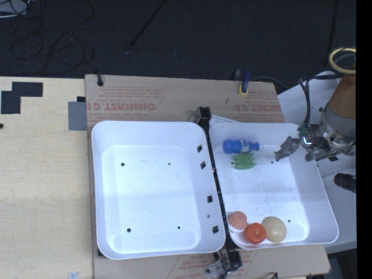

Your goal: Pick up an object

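Note:
The right bin (pixel 302 202) holds several small things. A blue bottle (pixel 240 146) lies on its side near the bin's far edge, with a green leafy piece (pixel 244 161) just in front of it. In the near corner sit a pink shell-like piece (pixel 236 220), a red tomato (pixel 254 232) and a beige ball (pixel 274 228), close together. My gripper (pixel 302 150) hangs over the bin's far right edge, to the right of the bottle. Its fingers (pixel 286 149) are spread, and it is open with nothing between them.
The left bin (pixel 151 190) stands beside the right one, with a black divider (pixel 212 179) between them. Both rest on brown cardboard (pixel 145 100). A pale bench top (pixel 40 185) lies to the left.

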Robot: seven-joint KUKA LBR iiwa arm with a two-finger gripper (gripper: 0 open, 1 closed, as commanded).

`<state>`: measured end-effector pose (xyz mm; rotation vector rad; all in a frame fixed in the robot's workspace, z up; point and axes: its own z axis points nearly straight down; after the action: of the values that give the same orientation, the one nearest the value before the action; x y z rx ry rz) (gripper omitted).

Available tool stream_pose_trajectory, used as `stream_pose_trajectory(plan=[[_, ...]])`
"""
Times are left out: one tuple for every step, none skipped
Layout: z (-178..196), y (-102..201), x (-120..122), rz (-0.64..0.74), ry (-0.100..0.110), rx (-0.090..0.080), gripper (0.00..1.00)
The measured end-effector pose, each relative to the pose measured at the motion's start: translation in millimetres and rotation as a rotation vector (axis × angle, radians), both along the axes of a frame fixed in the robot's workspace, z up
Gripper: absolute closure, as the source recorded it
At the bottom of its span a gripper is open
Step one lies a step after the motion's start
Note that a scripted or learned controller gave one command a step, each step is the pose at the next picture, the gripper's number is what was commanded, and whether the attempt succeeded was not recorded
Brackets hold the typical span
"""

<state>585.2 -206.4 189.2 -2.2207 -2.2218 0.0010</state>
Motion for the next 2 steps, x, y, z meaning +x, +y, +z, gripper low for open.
stream_pose_trajectory(plan=[[151.7, -9.4, -39.0, -0.003, -0.014, -0.006, 0.0], [268.6, -8.1, -76.9, 0.001, -0.011, -0.004, 0.0]])
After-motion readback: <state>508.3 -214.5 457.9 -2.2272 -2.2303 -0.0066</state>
